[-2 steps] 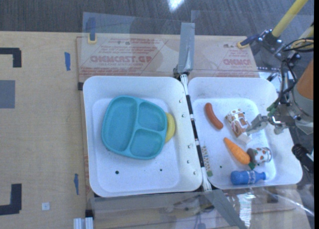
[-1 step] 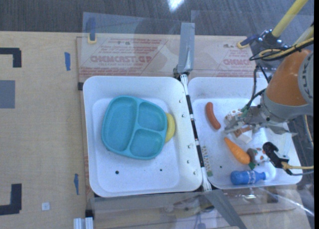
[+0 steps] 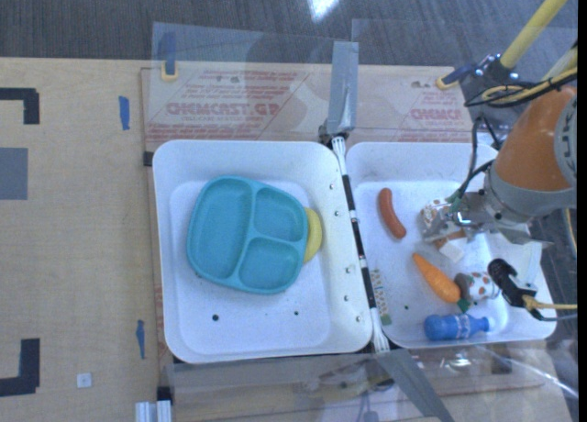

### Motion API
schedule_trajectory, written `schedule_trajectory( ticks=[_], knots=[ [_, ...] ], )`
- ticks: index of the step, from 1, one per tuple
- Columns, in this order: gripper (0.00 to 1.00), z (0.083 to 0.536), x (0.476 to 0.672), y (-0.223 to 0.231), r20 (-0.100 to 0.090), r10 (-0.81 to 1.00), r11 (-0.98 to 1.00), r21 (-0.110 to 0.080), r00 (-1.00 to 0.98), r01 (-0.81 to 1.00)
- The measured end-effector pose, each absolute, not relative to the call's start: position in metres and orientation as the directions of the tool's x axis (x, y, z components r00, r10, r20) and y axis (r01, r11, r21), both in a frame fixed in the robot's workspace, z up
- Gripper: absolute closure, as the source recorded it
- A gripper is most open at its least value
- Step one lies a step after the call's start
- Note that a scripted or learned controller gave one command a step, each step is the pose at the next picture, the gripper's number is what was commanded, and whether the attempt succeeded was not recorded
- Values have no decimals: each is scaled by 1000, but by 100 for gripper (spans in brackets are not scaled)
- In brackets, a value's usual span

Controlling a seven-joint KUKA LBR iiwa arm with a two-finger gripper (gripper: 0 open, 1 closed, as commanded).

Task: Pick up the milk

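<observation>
Two white bins share the desk; jaws [image 3: 438,220], grip unclear, hover at the right bin's [image 3: 404,159] centre, approaching, next descending onto the milk.

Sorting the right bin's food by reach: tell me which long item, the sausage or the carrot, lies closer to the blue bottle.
The carrot. It is orange and lies just above the blue bottle, while the reddish sausage lies farther up the bin.

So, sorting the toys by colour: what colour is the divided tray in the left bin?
Turquoise blue, seen in the camera view: the divided tray.
</observation>
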State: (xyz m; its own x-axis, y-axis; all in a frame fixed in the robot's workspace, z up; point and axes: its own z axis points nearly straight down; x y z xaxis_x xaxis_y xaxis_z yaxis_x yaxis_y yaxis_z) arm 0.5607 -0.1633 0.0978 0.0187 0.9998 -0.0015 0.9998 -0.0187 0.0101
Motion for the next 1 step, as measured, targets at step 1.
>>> schedule_trajectory(
  ticks=[1],
  knots=[
    [100, 276, 544, -151, -1, 1000, 2, 2, -2, 1000]
  ],
)
